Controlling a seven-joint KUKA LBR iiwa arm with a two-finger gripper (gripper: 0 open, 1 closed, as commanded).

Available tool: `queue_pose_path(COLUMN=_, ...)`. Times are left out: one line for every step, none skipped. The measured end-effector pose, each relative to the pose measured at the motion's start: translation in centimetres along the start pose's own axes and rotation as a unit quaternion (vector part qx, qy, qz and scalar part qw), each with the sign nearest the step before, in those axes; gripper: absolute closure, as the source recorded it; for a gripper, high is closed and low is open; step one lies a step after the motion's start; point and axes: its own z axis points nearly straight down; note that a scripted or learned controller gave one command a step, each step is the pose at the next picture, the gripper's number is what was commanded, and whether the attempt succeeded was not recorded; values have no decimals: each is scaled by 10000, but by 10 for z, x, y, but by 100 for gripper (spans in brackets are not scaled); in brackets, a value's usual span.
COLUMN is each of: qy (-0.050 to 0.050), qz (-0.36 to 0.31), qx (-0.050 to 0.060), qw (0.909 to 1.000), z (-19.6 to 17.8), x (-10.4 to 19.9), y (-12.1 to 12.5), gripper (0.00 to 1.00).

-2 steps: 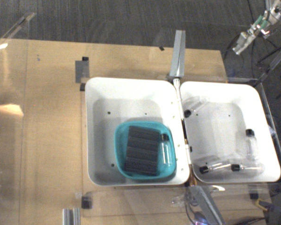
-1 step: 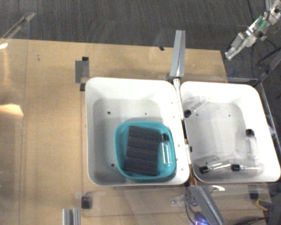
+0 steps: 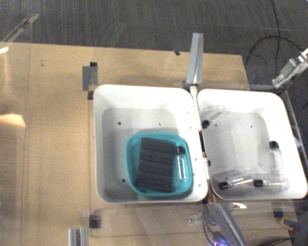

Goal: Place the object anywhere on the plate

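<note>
A teal plate point(image 3: 132, 176) lies in the left bin point(image 3: 109, 137), toward its front. On the plate rests a dark ridged block point(image 3: 155, 164), and beside it on the right lies a clear bottle point(image 3: 183, 167) with a black cap. My gripper point(image 3: 290, 73) hangs at the upper right, outside the far corner of the right bin point(image 3: 246, 137), well away from the plate.
Several clear bottles with black caps lie in the right bin: one at the back left point(image 3: 213, 117), one by the right wall point(image 3: 274, 160), two along the front point(image 3: 233, 182) point(image 3: 269, 183). A grey post point(image 3: 195, 58) stands behind the divider between the bins.
</note>
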Motion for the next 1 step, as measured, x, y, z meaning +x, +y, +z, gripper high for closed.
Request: queue_pose_path(qy=-3, qz=366, qx=12, qw=9993, z=0, x=-33, y=-76, gripper=0)
